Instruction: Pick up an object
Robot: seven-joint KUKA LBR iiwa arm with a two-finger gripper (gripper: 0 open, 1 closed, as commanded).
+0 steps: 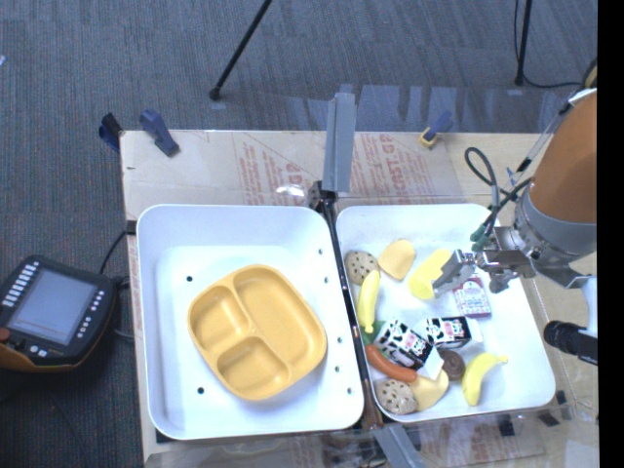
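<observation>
A dark grey ribbed carpet lies around a cardboard-topped bench [263, 164], with a handheld control pendant [51, 310] on the floor at the far left and two blue clamps [156, 133] on the bench's back edge. Two shallow white bins sit side by side. The left bin [166, 232] holds one thing, a yellow tray [255, 331] of three compartments, with bare white floor all round it, widest at the back.

The right bin [390, 224] is crowded (its back strip and right front corner are the open parts). Counted left to right: two chocolate-chip cookies [361, 264], one at the left wall and one at the front; three bananas, one long one [368, 300] standing nearly front-to-back beside the divider, one [427, 273] slanting up to the right under the gripper, one [478, 376] curved near the front right; a pale yellow wedge [397, 258]; a red sausage [392, 366] lying aslant; two black-and-white cartons [405, 342]; a brown lump [451, 364]; a pink-and-white packet [473, 298].

The gripper [466, 267] hangs over the bin's right middle, between the slanting banana and the packet; whether its fingers are parted or closed cannot be told, and no object is seen between them.
</observation>
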